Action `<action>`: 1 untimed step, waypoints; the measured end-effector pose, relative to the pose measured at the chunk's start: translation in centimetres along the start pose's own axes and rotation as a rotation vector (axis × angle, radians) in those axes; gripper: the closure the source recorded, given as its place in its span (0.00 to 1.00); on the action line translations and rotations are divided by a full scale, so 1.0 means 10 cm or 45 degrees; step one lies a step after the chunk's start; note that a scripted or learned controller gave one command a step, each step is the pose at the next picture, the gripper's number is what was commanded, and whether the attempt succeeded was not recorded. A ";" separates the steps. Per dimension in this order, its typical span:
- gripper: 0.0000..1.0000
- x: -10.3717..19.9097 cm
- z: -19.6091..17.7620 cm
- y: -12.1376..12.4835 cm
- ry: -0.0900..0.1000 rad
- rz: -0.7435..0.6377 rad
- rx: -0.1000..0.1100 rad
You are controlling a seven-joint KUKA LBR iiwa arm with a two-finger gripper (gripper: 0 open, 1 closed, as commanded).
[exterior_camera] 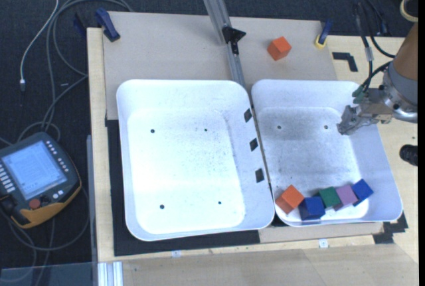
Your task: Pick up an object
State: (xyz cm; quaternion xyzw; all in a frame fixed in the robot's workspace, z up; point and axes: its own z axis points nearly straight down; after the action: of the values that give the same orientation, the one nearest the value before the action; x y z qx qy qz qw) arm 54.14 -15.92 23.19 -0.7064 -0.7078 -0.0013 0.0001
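Whether the jaws are spread or pressed together cannot be told at this slant; nothing shows between them. The gripper hangs at the right of the frame, above the right bin, well apart from the 5 blocks along the bin's lower edge: orange block, dark blue block, green block, purple block, blue block. Best practice: target the orange block at the row's left end, since its left side is free, and descend vertically.
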 end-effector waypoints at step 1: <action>1.00 0.00 -0.11 0.01 0.000 -0.001 -0.004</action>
State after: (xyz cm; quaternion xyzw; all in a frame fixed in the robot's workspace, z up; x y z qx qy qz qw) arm 54.24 -15.89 24.25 -0.7060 -0.7082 -0.0023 -0.0011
